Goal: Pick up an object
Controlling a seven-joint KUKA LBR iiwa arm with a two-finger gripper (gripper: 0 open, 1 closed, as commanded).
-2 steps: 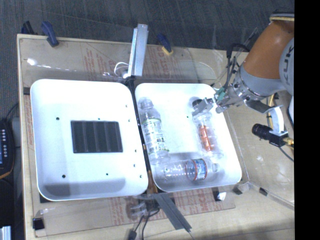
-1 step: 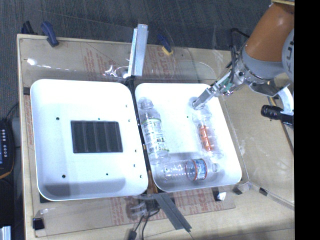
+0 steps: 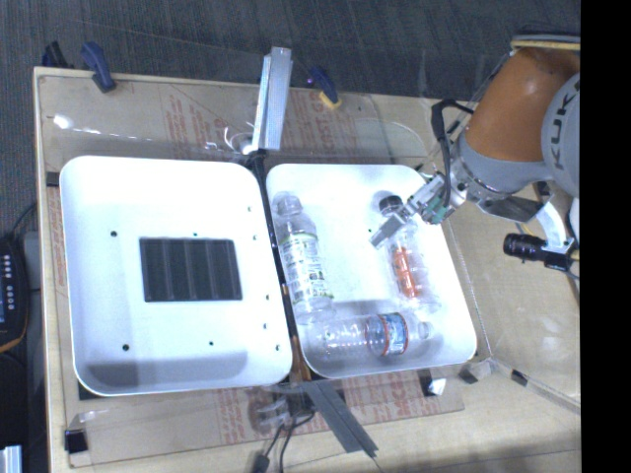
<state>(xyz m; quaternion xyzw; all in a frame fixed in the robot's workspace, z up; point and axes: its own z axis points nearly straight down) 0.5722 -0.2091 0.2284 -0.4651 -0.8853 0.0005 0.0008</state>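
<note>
A clear bottle with a blue label (image 3: 370,334) lies along the right bin's (image 3: 325,187) near wall, at six o'clock. At nine o'clock lies a white-labelled bottle (image 3: 301,254); toward three, an orange-tinted bottle (image 3: 407,270). Above it the gripper (image 3: 387,230) hangs, its grip impossible to tell. The left bin (image 3: 99,215) holds a dark ribbed panel (image 3: 190,269).

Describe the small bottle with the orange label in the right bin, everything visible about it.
The small bottle with the orange label looks like clear plastic, with an orange-red band around its middle. It lies on its side on the right bin, near that bin's right wall, lengthwise from far to near. Its upper end sits just below the gripper. Whether the two touch is unclear. Its lower end is close to another bottle.
</note>
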